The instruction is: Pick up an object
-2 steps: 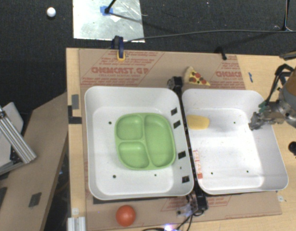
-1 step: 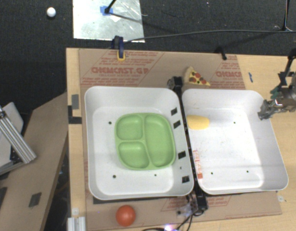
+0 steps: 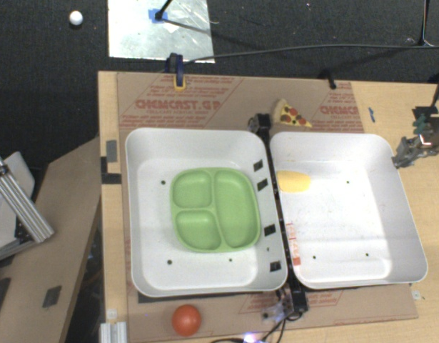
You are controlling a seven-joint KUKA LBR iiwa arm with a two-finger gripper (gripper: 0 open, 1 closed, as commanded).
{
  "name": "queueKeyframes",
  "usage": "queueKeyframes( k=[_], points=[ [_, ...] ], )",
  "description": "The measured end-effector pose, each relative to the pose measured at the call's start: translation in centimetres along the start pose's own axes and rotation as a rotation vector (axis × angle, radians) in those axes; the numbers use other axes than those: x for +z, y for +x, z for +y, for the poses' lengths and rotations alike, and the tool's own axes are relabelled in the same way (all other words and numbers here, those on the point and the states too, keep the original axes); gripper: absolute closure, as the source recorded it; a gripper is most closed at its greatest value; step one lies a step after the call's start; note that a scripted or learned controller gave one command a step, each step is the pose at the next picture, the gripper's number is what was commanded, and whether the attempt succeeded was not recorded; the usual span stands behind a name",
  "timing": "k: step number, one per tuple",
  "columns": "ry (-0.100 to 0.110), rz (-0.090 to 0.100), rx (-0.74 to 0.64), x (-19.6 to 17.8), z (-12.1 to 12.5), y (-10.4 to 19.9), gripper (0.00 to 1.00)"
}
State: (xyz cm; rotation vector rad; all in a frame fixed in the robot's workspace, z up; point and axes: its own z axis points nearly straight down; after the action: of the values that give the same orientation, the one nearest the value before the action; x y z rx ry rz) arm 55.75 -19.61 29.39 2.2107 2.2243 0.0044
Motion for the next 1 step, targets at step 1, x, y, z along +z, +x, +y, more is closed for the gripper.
queueKeyframes(
  k=[1],
  points=[
    [0.004, 0.003, -0.003, 0.64, -0.28, 5.4, 1.0]
  ],
)
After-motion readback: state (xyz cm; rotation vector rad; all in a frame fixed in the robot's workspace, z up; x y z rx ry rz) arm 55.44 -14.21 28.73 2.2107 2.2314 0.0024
